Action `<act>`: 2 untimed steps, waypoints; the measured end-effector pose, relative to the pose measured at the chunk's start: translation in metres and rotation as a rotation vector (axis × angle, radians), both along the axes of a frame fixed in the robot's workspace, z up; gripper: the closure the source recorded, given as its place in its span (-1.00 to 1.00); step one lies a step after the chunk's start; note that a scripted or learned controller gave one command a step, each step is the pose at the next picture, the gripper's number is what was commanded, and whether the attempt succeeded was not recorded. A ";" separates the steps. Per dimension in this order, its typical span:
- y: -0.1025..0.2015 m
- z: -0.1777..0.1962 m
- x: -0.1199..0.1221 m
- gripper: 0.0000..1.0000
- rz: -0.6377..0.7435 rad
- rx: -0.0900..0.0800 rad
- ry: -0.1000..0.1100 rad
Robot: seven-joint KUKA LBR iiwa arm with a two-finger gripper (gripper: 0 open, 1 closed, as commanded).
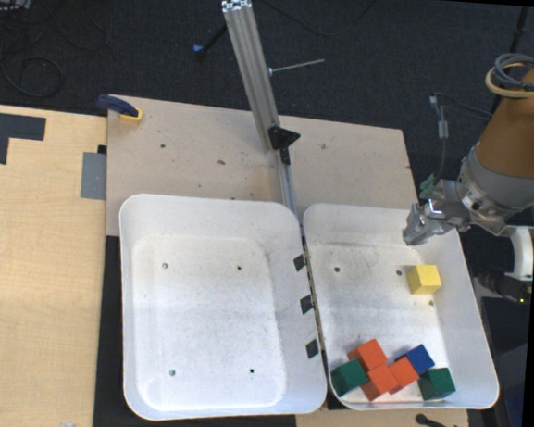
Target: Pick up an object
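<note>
The arm [509,150] is angled down-left over the right bin [480,329]; the gripper [418,227], its grip state indiscernible, is poised above the yellow block [424,278].

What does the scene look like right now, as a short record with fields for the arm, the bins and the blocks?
arm: gripper over the right bin's far edge, above the yellow block
right bin: yellow block alone; near corner cluster of two orange blocks, blue block, two green blocks
left bin: white, shallow
held: nothing seen between fingers
</note>
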State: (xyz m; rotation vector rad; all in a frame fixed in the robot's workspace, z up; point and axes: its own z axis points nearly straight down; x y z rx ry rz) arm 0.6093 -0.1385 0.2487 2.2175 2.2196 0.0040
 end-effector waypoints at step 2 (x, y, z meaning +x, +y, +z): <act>0.101 -0.006 0.014 1.00 0.004 0.003 0.006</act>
